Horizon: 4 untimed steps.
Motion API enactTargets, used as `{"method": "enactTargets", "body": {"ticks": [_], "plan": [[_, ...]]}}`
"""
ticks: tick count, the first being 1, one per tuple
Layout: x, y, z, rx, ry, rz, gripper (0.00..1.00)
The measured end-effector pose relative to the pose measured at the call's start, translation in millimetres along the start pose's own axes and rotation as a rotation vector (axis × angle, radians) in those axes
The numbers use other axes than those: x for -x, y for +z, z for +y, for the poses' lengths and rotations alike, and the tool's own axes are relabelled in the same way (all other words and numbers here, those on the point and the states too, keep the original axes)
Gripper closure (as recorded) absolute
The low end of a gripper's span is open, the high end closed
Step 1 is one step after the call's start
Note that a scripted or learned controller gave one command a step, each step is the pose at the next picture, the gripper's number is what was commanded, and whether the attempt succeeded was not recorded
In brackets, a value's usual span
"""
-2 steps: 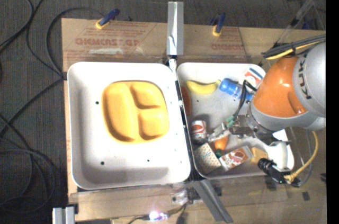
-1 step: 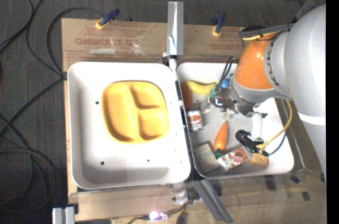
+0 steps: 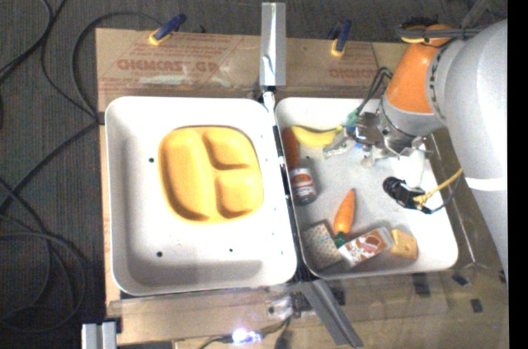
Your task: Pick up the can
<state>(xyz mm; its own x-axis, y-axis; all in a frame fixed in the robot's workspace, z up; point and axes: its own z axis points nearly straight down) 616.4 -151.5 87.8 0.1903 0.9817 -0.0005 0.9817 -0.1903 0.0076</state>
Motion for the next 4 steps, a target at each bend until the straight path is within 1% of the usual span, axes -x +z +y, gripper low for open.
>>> {"method": "enactTargets", "body": {"ticks": [1, 2, 3, 4], "plan": [[-47, -1, -23, 0.002, 0.239, 0.000, 0.00], [-49, 3, 33, -0.067, 0.318, -0.009, 0.00], [-49, 3, 33, -0.066, 0.319, -0.010, 0.00], [-69, -167, 41, -0.009, 0.137, -0.004, 0.00]]}}
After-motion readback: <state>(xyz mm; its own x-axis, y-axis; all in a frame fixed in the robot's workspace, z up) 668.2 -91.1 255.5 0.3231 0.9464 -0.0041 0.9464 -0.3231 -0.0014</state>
